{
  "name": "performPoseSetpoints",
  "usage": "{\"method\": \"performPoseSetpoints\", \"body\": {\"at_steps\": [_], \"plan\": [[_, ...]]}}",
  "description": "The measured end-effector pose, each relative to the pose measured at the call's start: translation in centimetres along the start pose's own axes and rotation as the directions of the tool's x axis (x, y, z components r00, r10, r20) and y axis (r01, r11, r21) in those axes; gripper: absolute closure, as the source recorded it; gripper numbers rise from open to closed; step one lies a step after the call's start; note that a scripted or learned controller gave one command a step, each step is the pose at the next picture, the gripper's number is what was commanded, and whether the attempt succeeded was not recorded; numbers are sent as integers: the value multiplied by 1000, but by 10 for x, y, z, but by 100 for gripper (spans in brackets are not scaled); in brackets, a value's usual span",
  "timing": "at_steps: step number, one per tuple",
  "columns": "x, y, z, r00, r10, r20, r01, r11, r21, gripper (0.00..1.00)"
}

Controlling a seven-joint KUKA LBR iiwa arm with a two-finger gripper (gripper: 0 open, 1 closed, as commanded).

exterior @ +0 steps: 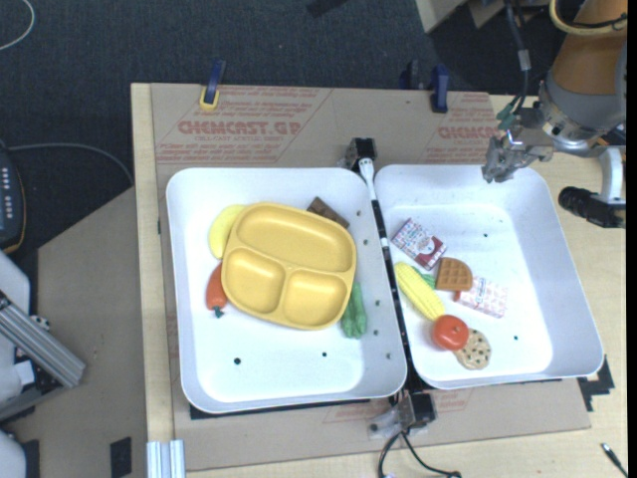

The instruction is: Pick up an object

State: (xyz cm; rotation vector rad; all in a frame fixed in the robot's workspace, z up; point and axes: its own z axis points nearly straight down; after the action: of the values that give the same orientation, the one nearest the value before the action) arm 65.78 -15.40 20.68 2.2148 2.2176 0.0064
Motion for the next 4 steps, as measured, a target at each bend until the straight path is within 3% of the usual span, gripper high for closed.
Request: {"method": "performPoseSetpoints", "body": {"at_steps": [1,4], "plan": [[0,1,-19,1000,0,-1,0,1000,4,100],[159,-81,-17,1000,-4,-5,4,1000,13,100]]}}
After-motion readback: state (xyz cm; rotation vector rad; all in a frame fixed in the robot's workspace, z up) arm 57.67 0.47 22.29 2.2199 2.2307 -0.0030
